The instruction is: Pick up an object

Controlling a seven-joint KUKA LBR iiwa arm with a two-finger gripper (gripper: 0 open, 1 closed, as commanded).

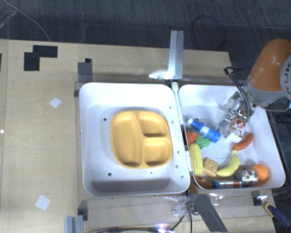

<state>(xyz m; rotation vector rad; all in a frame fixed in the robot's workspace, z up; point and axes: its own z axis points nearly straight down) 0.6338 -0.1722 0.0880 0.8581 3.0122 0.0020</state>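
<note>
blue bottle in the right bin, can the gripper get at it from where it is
Probably yes: the blue bottle lies uncovered on top, and the gripper sits just beside it with nothing between them.

The arm (276, 76) runs off the right edge, so most of it is cut away. The hand (229, 123) is too small and glinting to read its fingers. Toys at the right bin's (276, 149) near wall overlap; the dark can (242, 178) is partly covered by the banana (229, 166).
</note>
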